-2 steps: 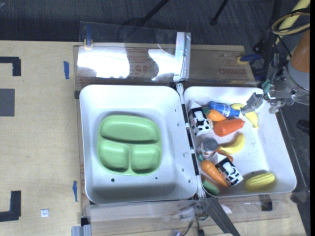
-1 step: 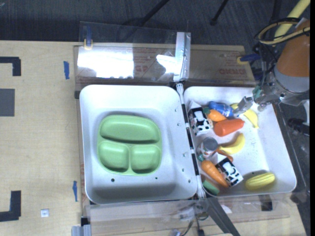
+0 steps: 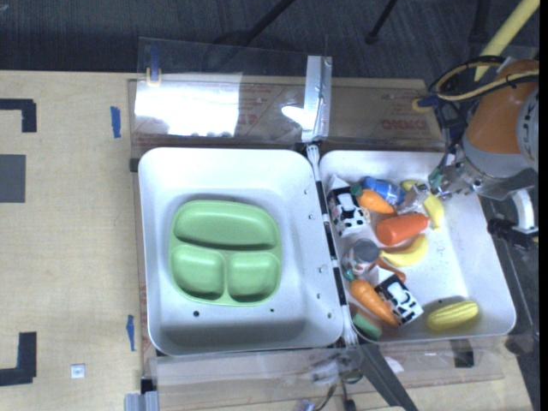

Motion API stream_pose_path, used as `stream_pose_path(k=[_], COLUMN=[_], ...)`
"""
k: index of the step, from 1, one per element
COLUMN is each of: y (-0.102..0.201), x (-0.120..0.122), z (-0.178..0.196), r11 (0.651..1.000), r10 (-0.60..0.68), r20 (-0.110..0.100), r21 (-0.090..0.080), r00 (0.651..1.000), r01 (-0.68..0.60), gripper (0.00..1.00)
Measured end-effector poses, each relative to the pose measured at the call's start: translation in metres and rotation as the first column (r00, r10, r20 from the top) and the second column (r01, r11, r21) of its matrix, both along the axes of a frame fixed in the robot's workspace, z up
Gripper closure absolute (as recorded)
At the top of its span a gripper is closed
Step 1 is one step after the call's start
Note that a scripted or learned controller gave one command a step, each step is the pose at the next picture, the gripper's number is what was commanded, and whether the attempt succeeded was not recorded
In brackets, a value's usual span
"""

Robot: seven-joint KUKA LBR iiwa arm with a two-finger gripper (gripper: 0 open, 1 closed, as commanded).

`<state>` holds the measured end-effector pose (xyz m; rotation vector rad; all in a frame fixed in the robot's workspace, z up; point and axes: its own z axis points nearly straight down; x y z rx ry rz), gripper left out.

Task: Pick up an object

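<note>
Nearest us, a yellow lemon (image 3: 452,314) lies at the front of the right bin (image 3: 488,264). We see the gripper (image 3: 443,181) low over that bin's back right corner, but we cannot tell how it is set. Just beside it sits a small yellow piece (image 3: 433,210), then a red-orange toy (image 3: 402,227) and a banana (image 3: 406,253); a green tray (image 3: 226,251) fills the left bin (image 3: 163,229)

At nine o'clock we see the left bin (image 3: 163,178), holding a green divided tray (image 3: 226,250) with one long compartment above two smaller ones. At twelve o'clock a clear plastic panel (image 3: 223,92) stands behind the bins. At eight o'clock the wooden bench (image 3: 64,255) shows black corner marks and blue tape pieces.
</note>
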<state>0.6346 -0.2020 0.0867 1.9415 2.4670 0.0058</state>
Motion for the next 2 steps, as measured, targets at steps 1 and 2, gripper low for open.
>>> stream_pose_path(k=[1, 2], y=[-0.001, 0.026], x=[-0.002, 0.011], z=[0.008, 0.104], r11=[1.000, 0.994], r10=[-0.001, -0.105], r20=[-0.009, -0.001], r21=[0.000, -0.003], r00=[1.000, 0.994], r01=[0.001, 0.105], gripper=[1.00, 1.00])
